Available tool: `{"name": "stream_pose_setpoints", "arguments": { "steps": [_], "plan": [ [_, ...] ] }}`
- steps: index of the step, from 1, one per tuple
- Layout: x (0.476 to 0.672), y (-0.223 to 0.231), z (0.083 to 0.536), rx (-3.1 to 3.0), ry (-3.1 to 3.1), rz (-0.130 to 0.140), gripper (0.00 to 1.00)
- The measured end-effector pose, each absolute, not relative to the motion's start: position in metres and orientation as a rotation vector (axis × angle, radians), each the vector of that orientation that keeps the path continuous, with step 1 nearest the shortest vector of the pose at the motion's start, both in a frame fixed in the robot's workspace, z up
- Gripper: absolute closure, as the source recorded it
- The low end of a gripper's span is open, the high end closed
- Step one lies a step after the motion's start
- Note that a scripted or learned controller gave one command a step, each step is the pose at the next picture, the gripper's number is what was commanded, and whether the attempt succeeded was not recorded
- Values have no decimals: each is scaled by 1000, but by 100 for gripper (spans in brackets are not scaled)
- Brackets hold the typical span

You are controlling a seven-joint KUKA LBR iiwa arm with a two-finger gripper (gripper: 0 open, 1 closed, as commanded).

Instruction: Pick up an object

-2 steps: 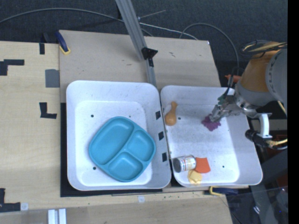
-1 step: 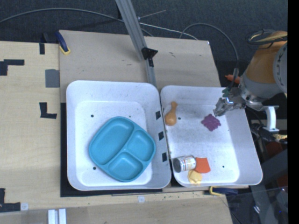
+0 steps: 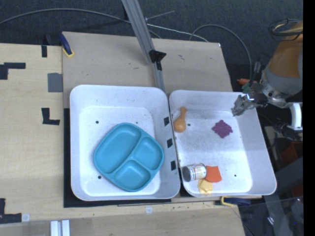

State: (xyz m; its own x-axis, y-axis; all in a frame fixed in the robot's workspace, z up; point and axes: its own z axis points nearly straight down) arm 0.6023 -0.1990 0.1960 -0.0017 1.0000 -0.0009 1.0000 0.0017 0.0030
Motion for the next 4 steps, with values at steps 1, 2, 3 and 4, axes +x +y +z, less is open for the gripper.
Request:
{"name": "stream_pose_setpoints", "arguments": {
  "steps": [1,2,3,4],
  "plan": [
    [606,-193,258,2214,2220,5,100],
    [602,-141,264,2215,2229,2,100],
    [597,-91,249,2217,2230,-1,100],
    [602,-30,239,2215,2232,-1,100]
  ]
}}
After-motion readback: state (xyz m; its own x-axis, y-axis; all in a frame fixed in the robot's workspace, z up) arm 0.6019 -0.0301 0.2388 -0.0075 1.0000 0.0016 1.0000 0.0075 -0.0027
